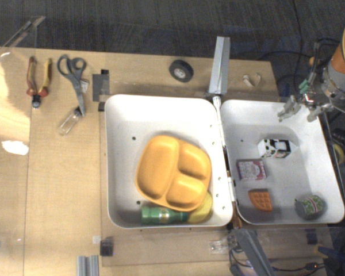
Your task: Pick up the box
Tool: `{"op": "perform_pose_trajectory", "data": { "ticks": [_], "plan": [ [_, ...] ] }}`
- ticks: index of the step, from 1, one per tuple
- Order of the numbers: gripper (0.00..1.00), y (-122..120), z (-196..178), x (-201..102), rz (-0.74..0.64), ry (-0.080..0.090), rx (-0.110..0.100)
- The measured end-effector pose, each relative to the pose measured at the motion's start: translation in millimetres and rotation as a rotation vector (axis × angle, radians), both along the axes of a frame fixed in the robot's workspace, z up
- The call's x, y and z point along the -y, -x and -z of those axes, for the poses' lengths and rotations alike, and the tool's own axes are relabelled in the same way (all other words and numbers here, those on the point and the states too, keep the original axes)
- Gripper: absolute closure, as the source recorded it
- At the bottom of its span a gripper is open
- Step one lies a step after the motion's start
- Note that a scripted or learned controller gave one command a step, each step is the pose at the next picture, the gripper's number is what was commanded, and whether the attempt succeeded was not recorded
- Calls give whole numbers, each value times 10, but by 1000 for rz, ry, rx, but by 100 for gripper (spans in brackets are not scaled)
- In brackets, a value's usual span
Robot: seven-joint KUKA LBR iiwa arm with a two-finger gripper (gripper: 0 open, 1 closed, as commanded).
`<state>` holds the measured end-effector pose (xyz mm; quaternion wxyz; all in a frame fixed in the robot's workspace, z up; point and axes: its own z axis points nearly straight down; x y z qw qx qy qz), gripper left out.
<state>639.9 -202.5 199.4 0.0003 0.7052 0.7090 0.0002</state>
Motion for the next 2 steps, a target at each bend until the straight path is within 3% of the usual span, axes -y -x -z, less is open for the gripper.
{"op": "perform_pose_trajectory", "data": {
  "ticks": [1, 2],
  "plan": [
    [0, 355, 917, -335, 173, 1, 7],
    [0, 1050, 1049, -879, 139, 6, 29]
  ]
}}
